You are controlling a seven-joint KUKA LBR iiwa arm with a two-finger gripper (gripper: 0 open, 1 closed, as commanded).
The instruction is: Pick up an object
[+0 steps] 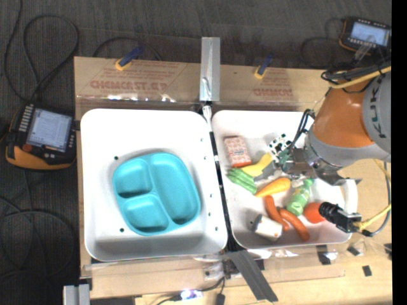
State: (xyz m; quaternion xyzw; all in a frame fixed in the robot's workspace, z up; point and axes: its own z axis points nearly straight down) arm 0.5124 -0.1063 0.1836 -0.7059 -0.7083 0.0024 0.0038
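Orange-banded arm point(346, 122) is reaching in from the right edge of the frame, its gripper point(289, 161) hanging low over the heap of toy food in the right bin point(254, 122) — just beside the yellow banana point(257, 166) and the orange carrot point(275, 186). Whether its jaws are apart or together I cannot tell, so I am reading this as the descent, nothing lifted yet. Next it is needing a straight drop onto one piece — the carrot lies nearest — clear of the green pod point(241, 178) beside it.

I see dark grey carpet point(95, 11) with black cables point(38, 27) looping across it, and a cardboard sheet point(146, 78) under the bench.
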